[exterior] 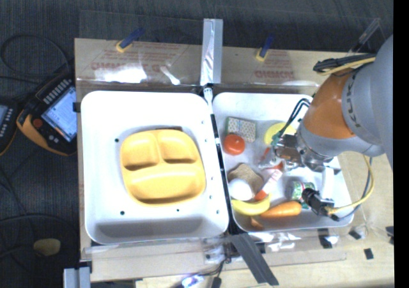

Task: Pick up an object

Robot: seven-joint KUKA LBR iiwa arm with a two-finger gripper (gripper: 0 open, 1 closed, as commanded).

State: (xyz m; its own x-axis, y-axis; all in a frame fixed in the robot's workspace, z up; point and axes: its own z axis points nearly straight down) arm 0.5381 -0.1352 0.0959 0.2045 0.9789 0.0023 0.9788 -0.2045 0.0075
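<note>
Arm (358, 108) reached in from the right of the frame and sat low over the right bin (220, 127), orange band just above the wrist. Tool (281, 152) was down among the clutter near the bin's centre-right, but whether it was released or clenched I could not tell; the wrist body and cabling hid that part. Nothing visibly lifted.

Pick candidates were all in the right bin: orange-red round fruit (234, 144) at upper left of that bin, a speckled grey block (241, 128) just above it, a yellow-green piece (276, 132) beside the wrist, a brown lump (246, 175) with a white egg-like ball (240, 189) touching it, a banana (250, 206) and a carrot (280, 211) along the lower edge, and a small green-and-white item (298, 189) at lower right. A red-and-white wrapper-like thing (273, 175) lay right under the tool; looked like the nearest target, though contact was not confirmable.

Left bin (96, 152) held a yellow compartment tray (163, 165), sitting flat in the middle, well apart from the arm.

Judgement on progress: approach done, grasp unconfirmed, lift not yet done. Remaining: secure one item and raise it clear of the bin. Clutter was tight, so a neighbour getting nudged looked likely.
</note>
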